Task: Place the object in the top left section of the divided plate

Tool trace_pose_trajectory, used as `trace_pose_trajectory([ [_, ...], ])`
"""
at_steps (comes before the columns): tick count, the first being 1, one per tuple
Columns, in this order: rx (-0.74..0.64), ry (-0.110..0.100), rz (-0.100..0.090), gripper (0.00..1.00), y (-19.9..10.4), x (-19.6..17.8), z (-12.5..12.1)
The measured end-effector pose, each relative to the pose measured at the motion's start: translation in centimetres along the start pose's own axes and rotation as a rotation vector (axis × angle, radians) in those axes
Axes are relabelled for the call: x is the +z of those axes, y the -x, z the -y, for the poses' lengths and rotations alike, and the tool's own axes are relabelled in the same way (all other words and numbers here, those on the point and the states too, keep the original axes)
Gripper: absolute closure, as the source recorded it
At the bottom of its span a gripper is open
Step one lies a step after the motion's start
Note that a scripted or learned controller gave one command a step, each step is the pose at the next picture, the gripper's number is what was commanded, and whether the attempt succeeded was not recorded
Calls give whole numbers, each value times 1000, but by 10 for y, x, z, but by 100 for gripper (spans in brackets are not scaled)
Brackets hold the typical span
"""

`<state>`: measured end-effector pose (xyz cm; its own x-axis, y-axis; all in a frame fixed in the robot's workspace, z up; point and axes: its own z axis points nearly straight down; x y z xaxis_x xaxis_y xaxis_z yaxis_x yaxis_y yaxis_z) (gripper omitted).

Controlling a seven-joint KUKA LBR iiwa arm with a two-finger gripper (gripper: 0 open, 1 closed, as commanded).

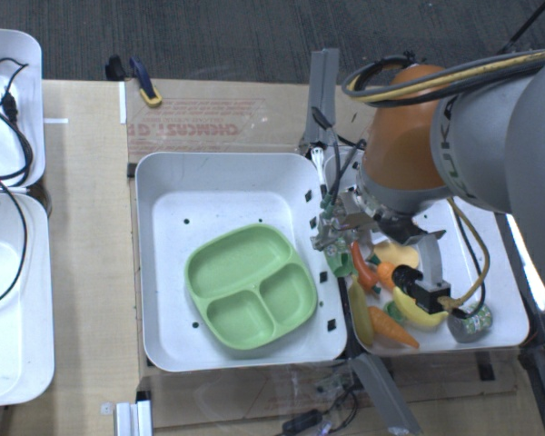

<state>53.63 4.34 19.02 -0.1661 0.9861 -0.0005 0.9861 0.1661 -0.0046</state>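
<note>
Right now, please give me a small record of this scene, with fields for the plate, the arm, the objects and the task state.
plate: green divided plate, three sections, lying in the left bin
plate contents: nothing in any section
arm: over the right bin, wrist low among the items
gripper: hidden under the wrist
objects: carrot, banana and other toy food in the right bin
task state: top left section not yet filled

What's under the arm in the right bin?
Toy food in the right bin: a carrot, a banana, a grey ball. The arm covers the bin's upper half, so anything there is hidden.
</note>
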Motion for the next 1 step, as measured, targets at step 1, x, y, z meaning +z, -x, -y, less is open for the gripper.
trace_pose_trajectory([
  [1,0,-3,1,100,1,-8,0],
])
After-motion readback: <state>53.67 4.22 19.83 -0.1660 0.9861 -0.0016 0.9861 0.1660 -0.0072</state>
